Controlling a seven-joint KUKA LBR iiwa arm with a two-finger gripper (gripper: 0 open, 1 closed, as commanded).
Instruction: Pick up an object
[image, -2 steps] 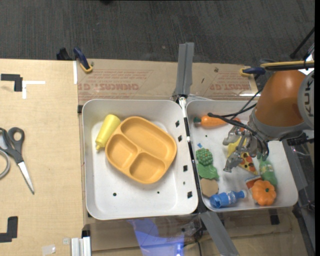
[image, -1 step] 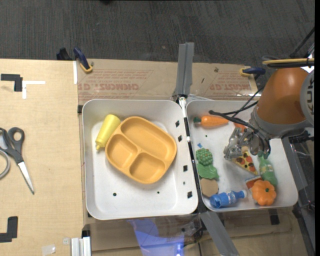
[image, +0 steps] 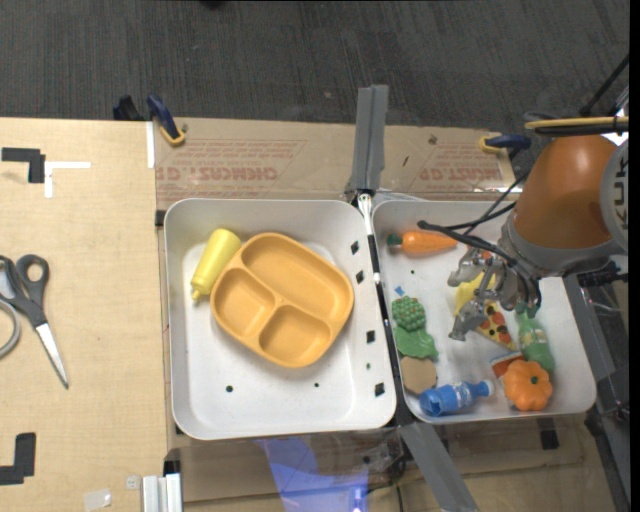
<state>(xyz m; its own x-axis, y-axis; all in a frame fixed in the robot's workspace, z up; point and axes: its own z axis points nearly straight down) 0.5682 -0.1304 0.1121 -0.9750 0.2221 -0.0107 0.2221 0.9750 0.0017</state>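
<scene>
My gripper (image: 478, 300) hangs low over the middle of the right bin (image: 578, 400), under the orange wrist band. Right beside it lie a pizza slice (image: 495, 325) and a yellow toy (image: 466, 292), partly hidden by the gripper. An orange carrot (image: 425, 241) lies at the bin's back. A green broccoli piece (image: 408, 312) and a green leaf (image: 417, 346) sit to the gripper's left. Along the front are a tan cookie (image: 418, 375), a blue bottle (image: 452, 397) and an orange pumpkin (image: 527, 384). A green item (image: 537, 349) lies to the right.
The left bin (image: 200, 400) holds a yellow divided plate (image: 281, 298) and a yellow bottle (image: 213, 262). Scissors (image: 35, 310) lie on the bench at far left. A grey divider bar (image: 370, 140) rises behind the bins. Cables run beside the arm.
</scene>
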